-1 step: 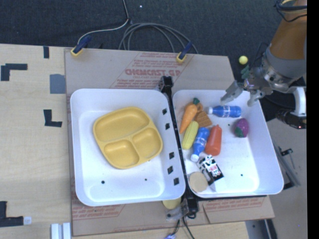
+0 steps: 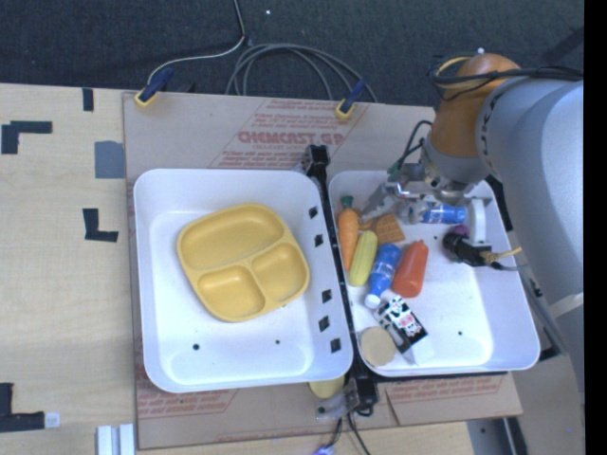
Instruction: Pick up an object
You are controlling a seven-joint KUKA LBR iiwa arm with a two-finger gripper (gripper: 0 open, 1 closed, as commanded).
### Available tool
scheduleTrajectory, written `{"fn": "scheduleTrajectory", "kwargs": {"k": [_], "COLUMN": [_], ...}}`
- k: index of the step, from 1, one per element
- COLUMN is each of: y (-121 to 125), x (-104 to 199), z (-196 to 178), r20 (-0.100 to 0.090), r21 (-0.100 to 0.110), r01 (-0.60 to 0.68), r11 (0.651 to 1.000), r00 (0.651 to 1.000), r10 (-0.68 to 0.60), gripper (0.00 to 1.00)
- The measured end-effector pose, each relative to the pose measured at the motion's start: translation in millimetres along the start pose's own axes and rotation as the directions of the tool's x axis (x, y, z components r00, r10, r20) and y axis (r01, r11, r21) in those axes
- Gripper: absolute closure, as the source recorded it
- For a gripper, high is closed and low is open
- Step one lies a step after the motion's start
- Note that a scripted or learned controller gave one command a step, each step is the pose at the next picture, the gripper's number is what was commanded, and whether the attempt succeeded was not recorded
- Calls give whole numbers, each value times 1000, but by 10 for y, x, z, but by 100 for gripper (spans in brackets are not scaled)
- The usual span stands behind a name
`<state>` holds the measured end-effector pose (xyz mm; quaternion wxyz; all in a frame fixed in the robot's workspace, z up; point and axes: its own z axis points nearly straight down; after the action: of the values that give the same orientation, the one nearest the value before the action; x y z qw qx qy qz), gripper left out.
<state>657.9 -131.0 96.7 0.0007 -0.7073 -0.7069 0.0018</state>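
**Arm low over the right bin, nothing lifted yet**

Over the right bin (image 2: 503, 335), in the camera view, the arm (image 2: 531, 150) reaches in from the right edge, its orange band above the wrist and its tool (image 2: 403, 195) hanging near the bin's far-left corner. The candidates for picking lie bunched against the divider side: a carrot (image 2: 348, 235), a yellow corn-like piece (image 2: 363, 258), a blue bottle (image 2: 383, 266), an orange-red bottle (image 2: 412, 267), a black-and-white carton (image 2: 405, 319) and a tan disc (image 2: 377, 346). That crowding probably explains the tool's position, since the pile offers the most targets in one reach. A brownish piece (image 2: 387, 226) sits just under the tool, and a small blue-and-white item (image 2: 444, 215) lies beside the wrist.

Metal parts of the tool spread above the carrot's top end, but whether the two sides stand apart or together I cannot tell; glare and cabling blur them. No object is visibly between them, so I judge the pick not yet made.

Across the divider, the left bin (image 2: 156, 254) carries a yellow divided plate (image 2: 244, 260), well apart from the arm. Both bins rest on a cardboard sheet (image 2: 275, 136) on the wooden tabletop (image 2: 57, 282).
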Motion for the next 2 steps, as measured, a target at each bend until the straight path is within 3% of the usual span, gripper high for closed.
{"fn": "scheduleTrajectory", "kwargs": {"k": [1,2], "y": [-323,78], "x": [195,238], "z": [71,137], "r20": [21,-2], "r21": [-24,24], "r01": [-7,-3], "r11": [1000,1000], "r00": [1000,1000], "r10": [8,3], "gripper": [0,0]}}
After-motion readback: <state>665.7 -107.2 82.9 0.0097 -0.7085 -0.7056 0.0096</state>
